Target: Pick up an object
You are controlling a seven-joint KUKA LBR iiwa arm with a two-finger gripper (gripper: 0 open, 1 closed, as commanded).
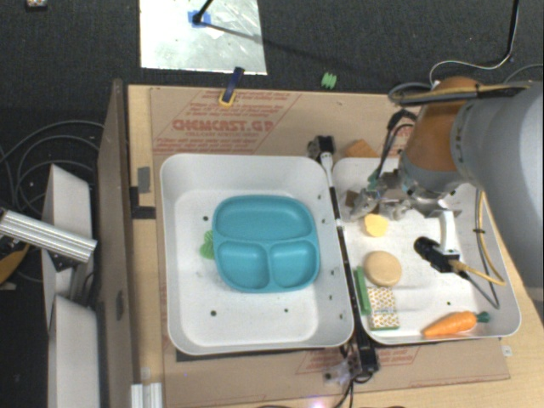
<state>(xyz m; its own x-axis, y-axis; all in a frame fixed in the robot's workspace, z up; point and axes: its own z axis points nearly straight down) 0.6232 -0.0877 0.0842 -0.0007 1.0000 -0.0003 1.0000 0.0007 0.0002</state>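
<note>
1. Nearest: orange plastic carrot in right white bin, beside patterned packet.
2. Cardboard sheet reads "CHEMCAST GP".
3. My gripper hangs above yellow lump; whether it is released or clenched I cannot tell.
4. Left bin holds blue divided tray.

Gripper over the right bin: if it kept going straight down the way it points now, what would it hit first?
Most likely the small yellow piece, which lies just below the gripper in the right bin. Depth is hard to judge from this slanted view, so it could instead land on bare bin floor beside it.
</note>
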